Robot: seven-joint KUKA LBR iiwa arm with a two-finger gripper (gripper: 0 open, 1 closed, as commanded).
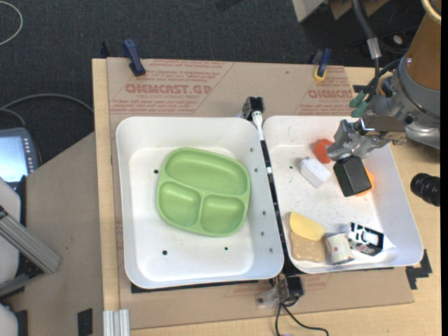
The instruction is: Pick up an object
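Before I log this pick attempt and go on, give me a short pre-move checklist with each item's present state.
1. Gripper is over the right bin: ok.
2. Something held between the fingers: cannot tell; the black block under the wrist hides them.
3. Nearest candidates are the orange object and the white block, both just left of the gripper: ok.
4. Candidates lie apart: not ok; the orange object and white block are close together, and the yellow piece sits by the small can.
5. Green divided plate lies alone in the left bin, away from the arm: ok.
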